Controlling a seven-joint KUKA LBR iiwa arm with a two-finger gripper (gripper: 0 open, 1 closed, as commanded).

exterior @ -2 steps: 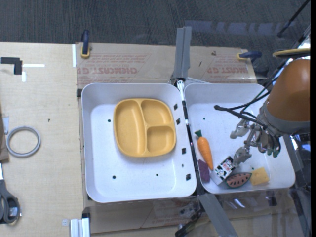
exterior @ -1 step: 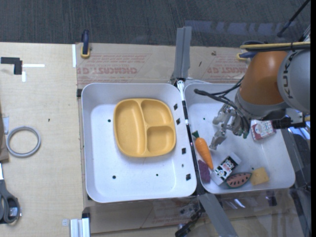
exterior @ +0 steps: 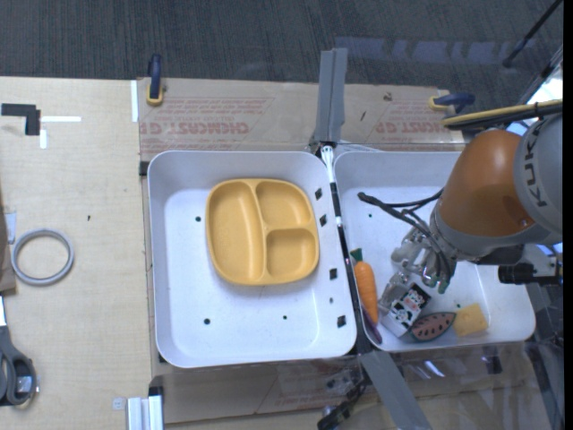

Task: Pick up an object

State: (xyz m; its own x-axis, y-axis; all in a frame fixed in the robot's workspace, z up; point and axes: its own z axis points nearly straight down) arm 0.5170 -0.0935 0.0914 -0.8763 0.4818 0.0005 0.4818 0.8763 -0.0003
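Steel two-finger gripper [exterior: 405,305] low in the right white bin [exterior: 501,334], fingertips blurred; cannot tell their state. Orange toy carrot [exterior: 365,287] just left, dark brown oval piece [exterior: 431,326] below-right of it.

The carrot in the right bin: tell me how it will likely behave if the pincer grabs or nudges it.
The carrot looks round and tapered, so a sideways nudge would probably make it roll or pivot. Its smooth, toy-like surface suggests it is stiff, light and possibly slippery. It lies close along the right bin's left wall, so the pincer may have trouble getting a finger on that side.
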